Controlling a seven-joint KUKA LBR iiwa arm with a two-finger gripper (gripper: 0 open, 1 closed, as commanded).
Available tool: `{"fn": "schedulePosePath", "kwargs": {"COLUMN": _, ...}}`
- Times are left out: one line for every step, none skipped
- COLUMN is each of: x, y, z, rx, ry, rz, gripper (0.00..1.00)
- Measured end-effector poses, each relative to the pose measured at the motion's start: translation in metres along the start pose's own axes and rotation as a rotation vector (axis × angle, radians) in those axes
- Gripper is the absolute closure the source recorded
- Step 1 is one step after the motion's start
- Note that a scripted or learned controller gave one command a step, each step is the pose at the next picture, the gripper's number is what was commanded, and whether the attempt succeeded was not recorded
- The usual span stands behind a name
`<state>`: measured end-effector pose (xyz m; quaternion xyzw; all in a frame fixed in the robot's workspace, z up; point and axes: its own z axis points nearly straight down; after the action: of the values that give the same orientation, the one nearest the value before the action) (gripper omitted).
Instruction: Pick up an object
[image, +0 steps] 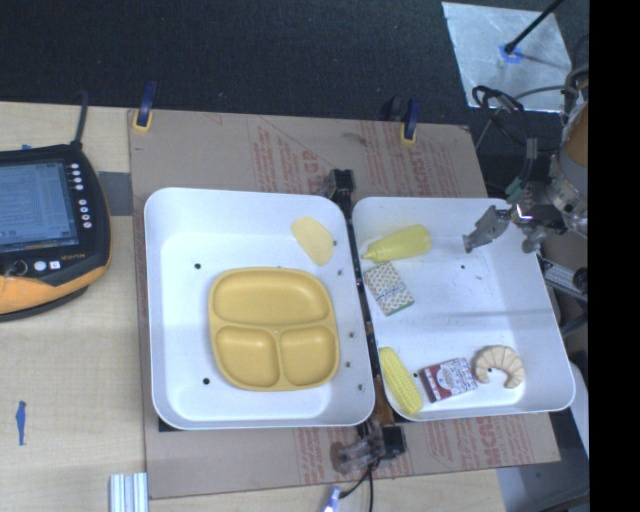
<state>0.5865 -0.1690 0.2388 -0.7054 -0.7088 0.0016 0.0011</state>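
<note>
The right bin (520, 300) holds a yellow corn piece (398, 243) at its far left, a checkered packet (388, 288) just below it, a corn cob (400, 380) at the near left, a red and white packet (447, 379) and a croissant (499, 365) along the near edge. My gripper (505, 232) hovers over the far right part of this bin. Its fingers (482, 229) are spread open with nothing between them. It is well to the right of the corn piece.
In the left bin (170, 300) lie a yellow divided plate (273, 327) and a pale yellow oval piece (313, 240). A control pendant (45, 230) lies on the bench at far left. Blue clamps (409, 118) hold the cardboard at the back.
</note>
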Motion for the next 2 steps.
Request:
{"fn": "schedulePosePath", "kwargs": {"x": 0.028, "y": 0.053, "z": 0.068, "rx": 0.001, "ry": -0.001, "rz": -0.001, "gripper": 0.00}}
{"fn": "schedulePosePath", "kwargs": {"x": 0.070, "y": 0.074, "z": 0.130, "rx": -0.018, "ry": 0.001, "rz": 0.000, "gripper": 0.00}}
